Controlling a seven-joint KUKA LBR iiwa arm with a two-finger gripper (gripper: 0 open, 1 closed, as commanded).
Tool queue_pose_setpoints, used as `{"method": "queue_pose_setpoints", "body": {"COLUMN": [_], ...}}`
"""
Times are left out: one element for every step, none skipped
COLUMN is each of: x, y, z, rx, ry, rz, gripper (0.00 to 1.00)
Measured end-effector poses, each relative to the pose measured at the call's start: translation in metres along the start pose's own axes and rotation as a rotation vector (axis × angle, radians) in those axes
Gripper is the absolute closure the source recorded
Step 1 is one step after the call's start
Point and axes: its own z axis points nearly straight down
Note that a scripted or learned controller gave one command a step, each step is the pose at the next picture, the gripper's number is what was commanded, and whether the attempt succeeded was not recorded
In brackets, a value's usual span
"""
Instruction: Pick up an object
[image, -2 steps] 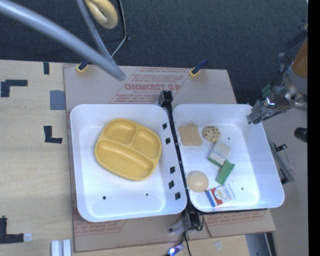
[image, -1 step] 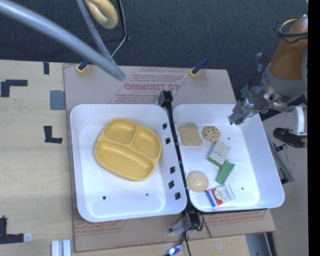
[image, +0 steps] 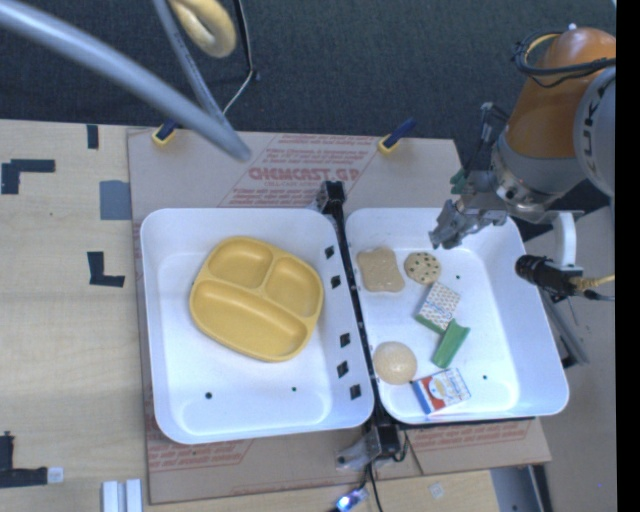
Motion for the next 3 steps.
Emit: {"method": "queue_pose_setpoints", "body": {"x": [0.063, 0.123, 0.176], "y": [0.001, 0.002, -0.009], "z": [0.008, 0.006, 0.025], "rx": [0.0, 0.0, 0.002], "ry": [0.0, 0.001, -0.001], "rz": [-0.001, -0.002, 0.0], "gripper": [1.0, 1.0, 1.0]}}
